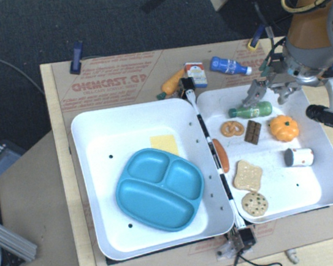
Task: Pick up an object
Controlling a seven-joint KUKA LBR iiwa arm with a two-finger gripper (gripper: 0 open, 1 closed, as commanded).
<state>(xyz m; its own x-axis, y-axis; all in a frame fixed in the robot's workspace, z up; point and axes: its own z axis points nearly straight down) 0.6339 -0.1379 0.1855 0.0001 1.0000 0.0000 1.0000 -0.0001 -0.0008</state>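
A brown bench (pixel 115 81) printed with red lettering stood on dark carpet and bore two shallow white bins side by side. The left bin (pixel 92 134) held a blue divided plate (pixel 159 188) and a yellow cheese slice (pixel 164 143) just behind it. In the right bin (pixel 328 179) lay a green bottle (pixel 251 110), a pretzel (pixel 232 129), a brown chocolate bar (pixel 252 132), an orange pumpkin (pixel 284 128), a sausage (pixel 220 154) along the dividing wall, a slice of toast (pixel 247 176), a cookie (pixel 254 204) and a small white and black cylinder (pixel 298 157). The gripper (pixel 271 89) hung over the bin's far edge with its fingers (pixel 255 92) spread apart. The green bottle lay on its side just below the left fingertip, not between the fingers.
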